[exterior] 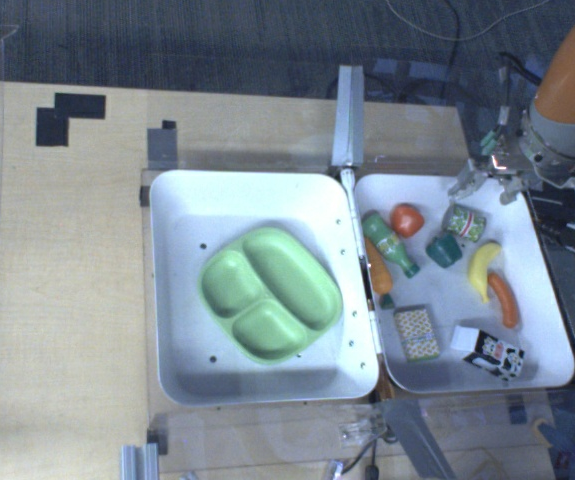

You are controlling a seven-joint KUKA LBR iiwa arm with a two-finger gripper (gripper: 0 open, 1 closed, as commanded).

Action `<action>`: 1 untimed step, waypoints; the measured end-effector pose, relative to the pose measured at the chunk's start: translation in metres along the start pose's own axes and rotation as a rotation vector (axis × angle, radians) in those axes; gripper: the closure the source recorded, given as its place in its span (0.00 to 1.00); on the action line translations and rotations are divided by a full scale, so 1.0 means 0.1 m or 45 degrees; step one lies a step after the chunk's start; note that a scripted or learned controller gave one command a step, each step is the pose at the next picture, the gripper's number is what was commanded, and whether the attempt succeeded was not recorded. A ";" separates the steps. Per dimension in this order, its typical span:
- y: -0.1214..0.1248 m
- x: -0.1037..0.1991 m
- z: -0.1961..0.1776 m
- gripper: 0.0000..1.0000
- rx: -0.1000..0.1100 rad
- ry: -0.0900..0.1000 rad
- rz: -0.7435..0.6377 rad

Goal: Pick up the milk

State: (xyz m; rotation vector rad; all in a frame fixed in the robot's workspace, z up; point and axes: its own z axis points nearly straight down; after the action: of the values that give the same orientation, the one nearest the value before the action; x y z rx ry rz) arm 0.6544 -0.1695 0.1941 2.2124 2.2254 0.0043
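The milk (489, 352) is a small carton with black and white cow patches, lying on its side in the front right corner of the right bin (557, 363). My gripper (487, 186) hangs over the far edge of that bin, well behind the milk. Its two fingers (464, 184) are spread open with nothing between them. Just in front of the gripper stands a small can with a green label (465, 223).
Also in the right bin are a green bottle (389, 245), a tomato (406, 218), a carrot (377, 266), a dark green piece (443, 251), a banana (482, 268), a sausage (505, 299) and a patterned box (416, 333). A green divided plate (270, 293) lies in the left bin (177, 218).
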 end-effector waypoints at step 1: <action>0.17 0.89 1.07 0.00 -0.005 0.000 -0.024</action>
State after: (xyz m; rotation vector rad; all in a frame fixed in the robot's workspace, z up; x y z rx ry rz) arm 0.6710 -0.0809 0.0875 2.1896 2.2441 0.0081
